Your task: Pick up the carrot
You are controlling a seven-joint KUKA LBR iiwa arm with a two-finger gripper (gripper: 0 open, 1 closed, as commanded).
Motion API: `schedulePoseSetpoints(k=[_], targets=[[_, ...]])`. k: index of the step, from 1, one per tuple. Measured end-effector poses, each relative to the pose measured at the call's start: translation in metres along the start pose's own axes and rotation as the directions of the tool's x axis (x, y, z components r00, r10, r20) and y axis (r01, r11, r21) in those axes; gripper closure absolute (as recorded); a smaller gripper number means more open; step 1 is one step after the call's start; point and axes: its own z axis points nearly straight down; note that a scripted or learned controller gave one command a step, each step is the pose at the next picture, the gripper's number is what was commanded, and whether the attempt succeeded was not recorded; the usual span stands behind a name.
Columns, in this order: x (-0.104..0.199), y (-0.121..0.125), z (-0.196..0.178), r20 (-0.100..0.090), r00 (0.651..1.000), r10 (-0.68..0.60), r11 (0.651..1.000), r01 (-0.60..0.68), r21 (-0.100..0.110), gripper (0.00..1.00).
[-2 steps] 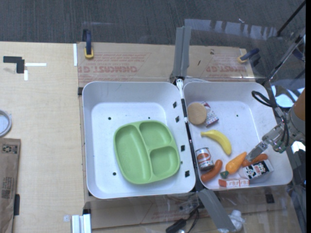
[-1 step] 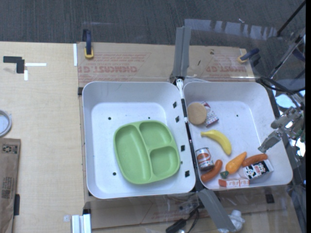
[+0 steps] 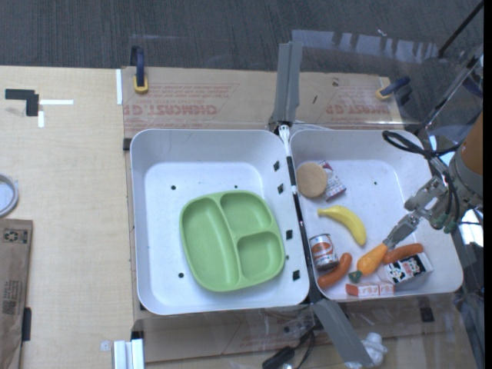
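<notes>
Lower edge of frame: grey bracket [image 3: 338, 337] at the foot of the divider between the two bins, with crumpled clear plastic [image 3: 374, 348] just to its right.

Right bin [image 3: 384, 148], lower part: carrot [image 3: 371, 259], orange, lying aslant, green end toward the lower left. Beside it to the left, a reddish sausage [image 3: 334, 270] and a small can [image 3: 323, 250] with a red label. Below the carrot, a small red-and-white packet [image 3: 370, 289]; to its right, a black-and-white carton [image 3: 406, 269] and a second orange piece [image 3: 407, 250] lying above the carton.

Right bin, middle and upper part: banana [image 3: 345, 222], yellow; round tan bun [image 3: 312, 180] touching a printed wrapper [image 3: 333, 181].

Left bin [image 3: 154, 206]: green divided plate [image 3: 232, 240], three compartments.

Gripper [image 3: 395, 234]: reaching in from the right of frame, tip just above and right of the carrot's thick end; whether the fingers are apart or together cannot be told, and whether they touch the carrot cannot be told.
</notes>
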Motion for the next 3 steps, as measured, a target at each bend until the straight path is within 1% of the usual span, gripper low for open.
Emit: schedulePoseSetpoints(k=[1,2,3], targets=[[-0.006,-0.004,0.133,0.004,0.998,-0.057,0.998,0.057,-0.004,0.00],[-0.011,0.017,0.121,0.002,0.962,-0.274,0.962,0.274,-0.001,0.00],[-0.011,0.018,0.112,0.004,0.963,-0.270,0.963,0.270,-0.003,1.00]])
